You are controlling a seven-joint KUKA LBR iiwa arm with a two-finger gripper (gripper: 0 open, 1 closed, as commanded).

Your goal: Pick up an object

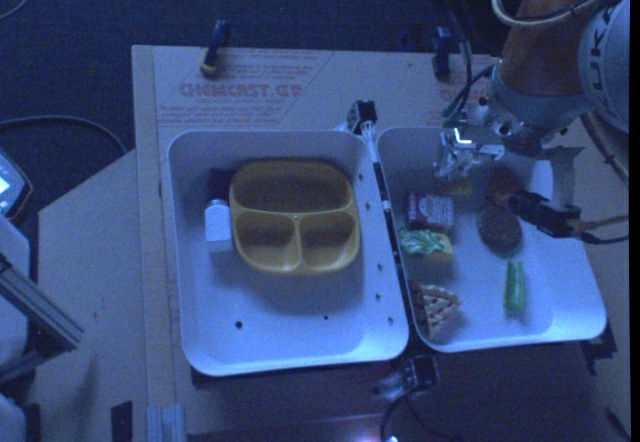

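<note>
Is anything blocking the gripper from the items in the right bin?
Nothing visible. The gripper hangs over the right bin's upper left part, with the red packet just below it in view and the round cookie nearby, both uncovered.

Glossy plastic bins; matt yellow tray

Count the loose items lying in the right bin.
5: a red packet, a green-topped piece, a waffle-like wedge, a dark round disc, a green stick. The gripper may hide more.

faint, unreadable print on bench board
</note>
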